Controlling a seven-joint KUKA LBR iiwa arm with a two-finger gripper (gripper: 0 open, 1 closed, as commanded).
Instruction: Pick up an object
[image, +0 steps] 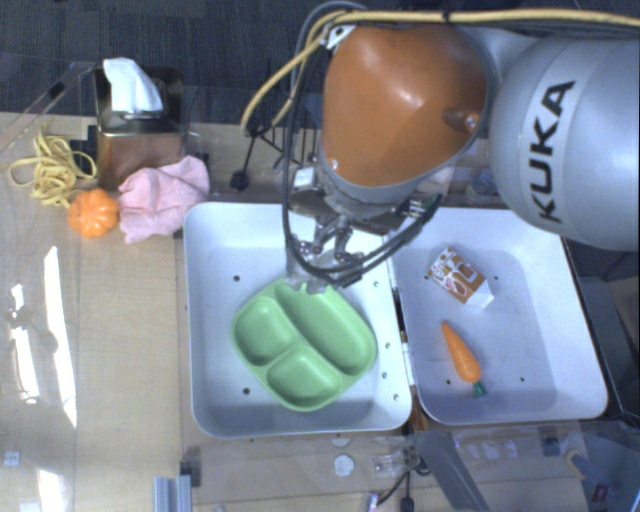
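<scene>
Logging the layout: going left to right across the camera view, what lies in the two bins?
Green divided plate in the left bin, then in the right bin the small printed carton and the carrot, nearly level left to right.

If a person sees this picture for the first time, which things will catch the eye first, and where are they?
The big grey arm with its shiny orange band dominates the top, reaching in from the right. Its gripper hangs over the far edge of the green divided plastic plate in the left white bin. In the right white bin lie an orange toy carrot and a small printed carton.
</scene>
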